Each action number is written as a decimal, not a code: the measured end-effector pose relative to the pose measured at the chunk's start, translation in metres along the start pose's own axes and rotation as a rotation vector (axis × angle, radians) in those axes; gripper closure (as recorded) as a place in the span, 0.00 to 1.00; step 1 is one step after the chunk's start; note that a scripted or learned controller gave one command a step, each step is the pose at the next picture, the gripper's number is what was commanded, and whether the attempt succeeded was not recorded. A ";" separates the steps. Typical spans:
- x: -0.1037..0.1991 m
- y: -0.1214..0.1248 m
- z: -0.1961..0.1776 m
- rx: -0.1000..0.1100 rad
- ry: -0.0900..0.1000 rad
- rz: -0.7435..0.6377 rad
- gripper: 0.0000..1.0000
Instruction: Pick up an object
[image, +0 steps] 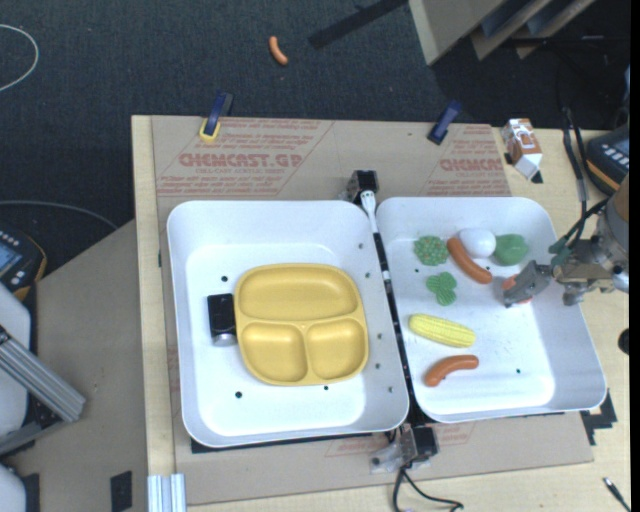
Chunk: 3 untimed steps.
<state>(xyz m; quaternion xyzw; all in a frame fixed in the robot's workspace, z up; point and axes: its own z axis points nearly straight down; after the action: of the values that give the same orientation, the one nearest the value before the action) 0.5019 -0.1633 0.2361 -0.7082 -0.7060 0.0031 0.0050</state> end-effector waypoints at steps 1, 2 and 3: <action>0.000 0.002 -0.006 -0.012 -0.003 -0.003 0.00; 0.004 0.002 0.037 -0.006 0.000 -0.003 0.00; 0.007 -0.003 0.100 -0.004 0.001 -0.003 0.00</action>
<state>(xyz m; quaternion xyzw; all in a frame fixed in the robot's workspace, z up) 0.4975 -0.1565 0.1361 -0.7073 -0.7069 0.0017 0.0039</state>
